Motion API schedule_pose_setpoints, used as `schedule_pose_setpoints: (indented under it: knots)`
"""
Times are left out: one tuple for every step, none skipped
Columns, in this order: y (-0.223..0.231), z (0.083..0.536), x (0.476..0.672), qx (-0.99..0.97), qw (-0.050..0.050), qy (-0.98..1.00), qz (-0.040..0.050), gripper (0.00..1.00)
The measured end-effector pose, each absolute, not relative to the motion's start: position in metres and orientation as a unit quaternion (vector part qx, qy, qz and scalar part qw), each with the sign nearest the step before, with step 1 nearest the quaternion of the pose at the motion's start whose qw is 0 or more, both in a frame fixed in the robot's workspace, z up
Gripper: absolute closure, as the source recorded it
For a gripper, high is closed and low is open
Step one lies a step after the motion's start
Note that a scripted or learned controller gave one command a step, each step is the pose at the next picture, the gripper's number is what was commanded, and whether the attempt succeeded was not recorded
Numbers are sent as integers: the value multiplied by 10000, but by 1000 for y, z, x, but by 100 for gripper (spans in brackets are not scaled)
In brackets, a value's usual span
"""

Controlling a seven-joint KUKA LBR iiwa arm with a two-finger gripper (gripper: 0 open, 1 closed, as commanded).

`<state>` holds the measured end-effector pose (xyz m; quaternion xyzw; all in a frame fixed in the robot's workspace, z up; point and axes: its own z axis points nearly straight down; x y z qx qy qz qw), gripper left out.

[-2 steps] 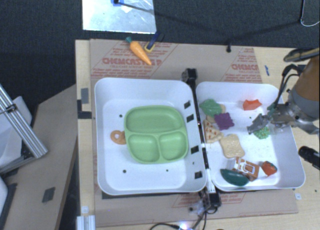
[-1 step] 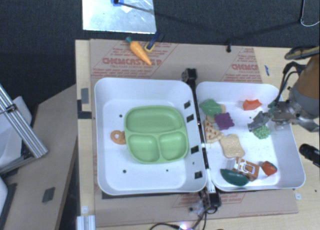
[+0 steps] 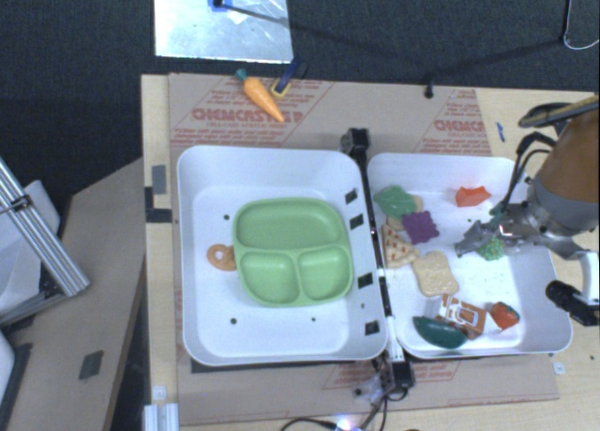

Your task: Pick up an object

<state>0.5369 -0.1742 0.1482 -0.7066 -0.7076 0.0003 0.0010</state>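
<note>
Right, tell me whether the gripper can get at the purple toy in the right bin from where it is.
Probably yes. The purple toy lies uncovered, apart from its neighbours, and the gripper is close to its right with bare bin floor between them.

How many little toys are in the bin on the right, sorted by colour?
Green: 3
Purple: 1
Orange or red: 2
Tan: 2
Printed card: 1
Total: 9

Grey arm [image 3: 562,209] with orange band, black cables, dark claw [image 3: 478,240].
</note>
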Motion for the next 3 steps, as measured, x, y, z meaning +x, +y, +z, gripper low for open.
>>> schedule_pose_setpoints:
  knots:
    - [-168,88,540,-7068,0,-7074,-3,0]
    - [-169,87,542,-7069,-8,-7073,-12,0]
    - [-168,99,544,-7063,-30,-7078,-39,100]
